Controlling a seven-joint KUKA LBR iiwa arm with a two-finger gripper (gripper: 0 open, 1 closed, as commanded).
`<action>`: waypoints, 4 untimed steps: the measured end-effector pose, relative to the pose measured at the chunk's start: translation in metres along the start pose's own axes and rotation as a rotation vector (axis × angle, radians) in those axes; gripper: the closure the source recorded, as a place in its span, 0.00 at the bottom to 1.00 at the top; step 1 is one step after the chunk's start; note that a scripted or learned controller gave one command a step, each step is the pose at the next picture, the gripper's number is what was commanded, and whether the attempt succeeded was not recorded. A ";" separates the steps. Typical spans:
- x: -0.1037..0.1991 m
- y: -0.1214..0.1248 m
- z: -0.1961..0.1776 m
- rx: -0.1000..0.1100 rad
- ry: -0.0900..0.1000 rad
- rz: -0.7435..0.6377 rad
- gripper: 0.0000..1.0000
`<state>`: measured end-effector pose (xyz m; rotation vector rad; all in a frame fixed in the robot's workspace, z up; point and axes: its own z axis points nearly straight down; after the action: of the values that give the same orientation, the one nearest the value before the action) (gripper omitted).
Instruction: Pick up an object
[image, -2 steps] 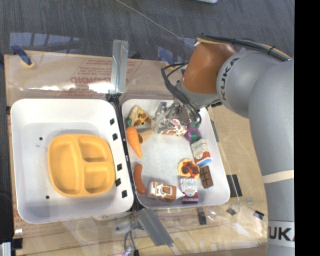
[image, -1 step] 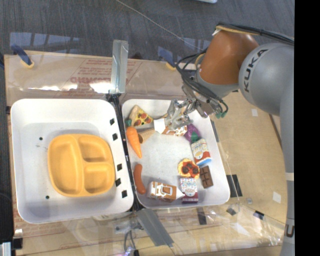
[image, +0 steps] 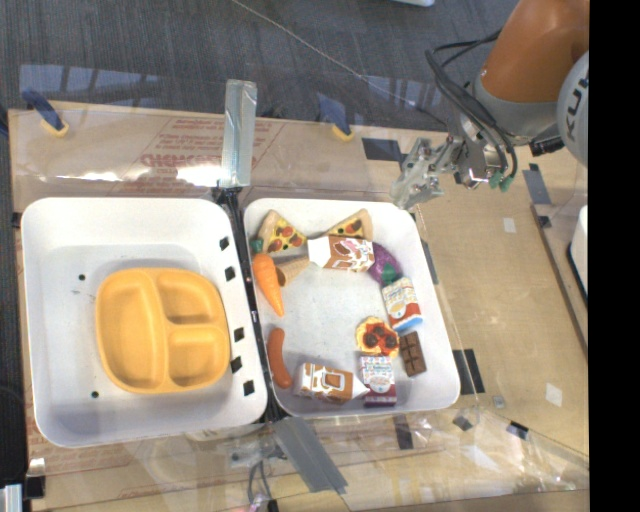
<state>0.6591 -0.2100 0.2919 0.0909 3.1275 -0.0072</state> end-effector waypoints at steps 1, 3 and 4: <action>0.040 0.029 0.132 -0.006 0.020 0.032 1.00; 0.083 -0.004 0.112 -0.011 0.010 -0.963 1.00; 0.083 -0.004 0.112 -0.011 0.010 -0.963 0.00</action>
<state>0.5771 -0.2092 0.1788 -1.3732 2.8261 0.0022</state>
